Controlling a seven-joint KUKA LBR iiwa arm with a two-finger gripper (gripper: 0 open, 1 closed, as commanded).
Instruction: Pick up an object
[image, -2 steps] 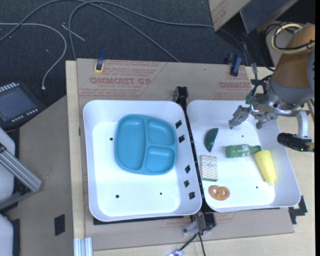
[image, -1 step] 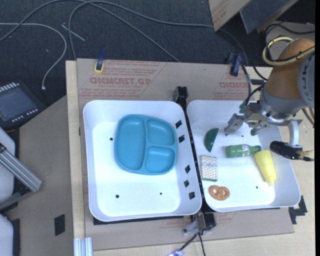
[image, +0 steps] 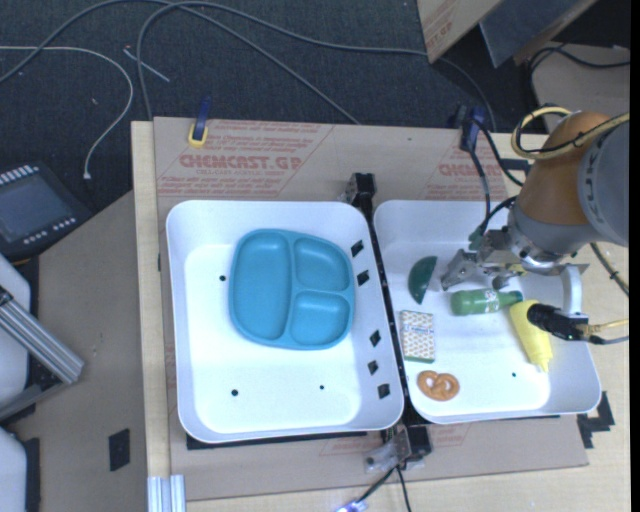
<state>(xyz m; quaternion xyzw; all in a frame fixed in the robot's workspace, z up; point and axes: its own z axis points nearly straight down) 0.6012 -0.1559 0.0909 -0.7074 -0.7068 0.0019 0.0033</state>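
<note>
Right bin (image: 480, 400): gripper (image: 478, 272), jaw state indeterminable, above green bottle (image: 484, 300); dark green leaf (image: 421, 278), yellow bottle (image: 532, 335), patterned packet (image: 418, 335), pretzel (image: 438, 384). Left bin (image: 200, 330): blue divided plate (image: 292, 288).

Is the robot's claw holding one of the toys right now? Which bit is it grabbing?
It cannot be told. The claw sits low in the right bin, just above the green bottle, but no toy shows between its tips.
</note>
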